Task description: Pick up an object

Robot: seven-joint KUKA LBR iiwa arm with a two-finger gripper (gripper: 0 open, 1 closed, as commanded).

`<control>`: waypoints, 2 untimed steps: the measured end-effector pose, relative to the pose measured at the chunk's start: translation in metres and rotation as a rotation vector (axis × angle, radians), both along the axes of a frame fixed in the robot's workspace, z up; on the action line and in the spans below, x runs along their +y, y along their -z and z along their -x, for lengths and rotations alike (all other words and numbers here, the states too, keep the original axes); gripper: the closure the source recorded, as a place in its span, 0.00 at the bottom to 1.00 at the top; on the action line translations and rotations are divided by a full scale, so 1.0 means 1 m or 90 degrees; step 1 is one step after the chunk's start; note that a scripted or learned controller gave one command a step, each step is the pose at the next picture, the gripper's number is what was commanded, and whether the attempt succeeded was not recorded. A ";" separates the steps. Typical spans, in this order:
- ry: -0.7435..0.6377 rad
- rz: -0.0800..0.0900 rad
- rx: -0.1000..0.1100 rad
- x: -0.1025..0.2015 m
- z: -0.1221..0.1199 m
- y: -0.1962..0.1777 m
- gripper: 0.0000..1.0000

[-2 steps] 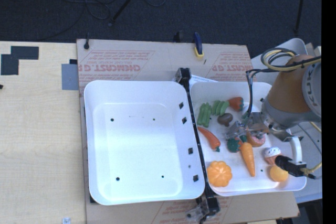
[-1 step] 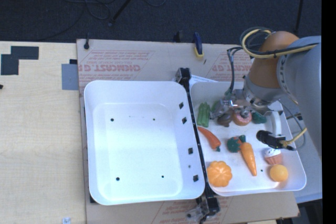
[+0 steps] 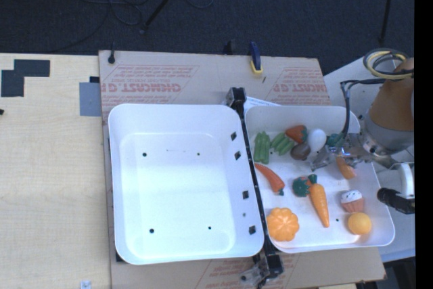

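Toys lie scattered in the right bin (image 3: 379, 240): a pumpkin (image 3: 283, 224) at the near left, a carrot (image 3: 318, 203) beside it, a chili (image 3: 270, 178), green pods (image 3: 262, 147) at the far left, a cupcake (image 3: 352, 200) and an orange ball (image 3: 359, 223) at the near right, and a white egg (image 3: 316, 139) towards the far side. The left bin (image 3: 128, 145) holds none of them.

The gripper (image 3: 329, 156) is down inside the right bin, near the egg and a dark brownish piece (image 3: 300, 151), with the arm (image 3: 392, 108) rising off to the right. This looks like the reaching or closing step of a pick, with nothing lifted yet. I cannot tell whether the fingers are apart or together, nor whether anything sits between them. Next, the move calls for closing on one toy squarely, then a straight lift clear of the neighbours.

Around the fingertips the metal and small toys blur together; a small orange piece (image 3: 346, 168) just right of the gripper is hard to identify. The arm is cut off at the right edge.
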State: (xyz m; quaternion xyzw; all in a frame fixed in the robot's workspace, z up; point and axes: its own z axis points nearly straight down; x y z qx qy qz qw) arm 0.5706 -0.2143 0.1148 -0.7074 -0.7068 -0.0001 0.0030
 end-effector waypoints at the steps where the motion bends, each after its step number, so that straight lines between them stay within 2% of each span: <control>1: -0.004 0.003 -0.002 0.078 -0.076 0.027 0.00; 2: -0.002 0.004 -0.005 0.062 -0.040 0.024 0.00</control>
